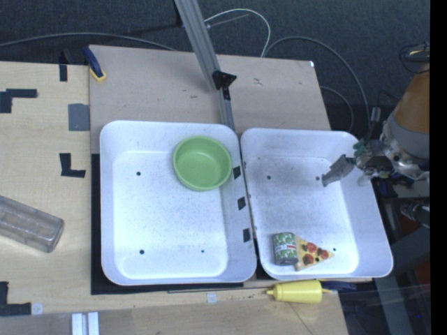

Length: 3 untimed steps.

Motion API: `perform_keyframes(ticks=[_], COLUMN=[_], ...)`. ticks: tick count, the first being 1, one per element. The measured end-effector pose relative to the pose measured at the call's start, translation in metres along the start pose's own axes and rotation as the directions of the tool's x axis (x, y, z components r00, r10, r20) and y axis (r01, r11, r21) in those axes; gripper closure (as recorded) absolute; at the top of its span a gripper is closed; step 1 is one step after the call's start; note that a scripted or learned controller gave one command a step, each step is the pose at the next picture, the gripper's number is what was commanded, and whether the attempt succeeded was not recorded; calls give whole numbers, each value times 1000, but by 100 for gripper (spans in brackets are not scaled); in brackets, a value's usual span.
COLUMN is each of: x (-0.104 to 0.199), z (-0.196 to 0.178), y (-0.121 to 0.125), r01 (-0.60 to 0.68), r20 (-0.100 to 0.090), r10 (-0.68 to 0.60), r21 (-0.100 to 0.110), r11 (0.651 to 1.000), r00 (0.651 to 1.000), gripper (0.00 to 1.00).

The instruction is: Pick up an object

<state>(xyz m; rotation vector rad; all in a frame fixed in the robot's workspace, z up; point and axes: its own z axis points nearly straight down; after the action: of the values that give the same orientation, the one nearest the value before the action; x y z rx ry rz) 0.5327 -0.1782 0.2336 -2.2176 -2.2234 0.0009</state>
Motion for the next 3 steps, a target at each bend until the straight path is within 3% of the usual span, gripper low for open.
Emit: perform_keyframes(ticks=[1, 3], x=[0, 10], z=[0, 109], y=[0, -1], r01=[0, -1], r20=[0, -1], r10=[0, 1], r21=[0, 5], r11=[1000, 1000], r00=[1000, 1000], gripper=[0, 0])
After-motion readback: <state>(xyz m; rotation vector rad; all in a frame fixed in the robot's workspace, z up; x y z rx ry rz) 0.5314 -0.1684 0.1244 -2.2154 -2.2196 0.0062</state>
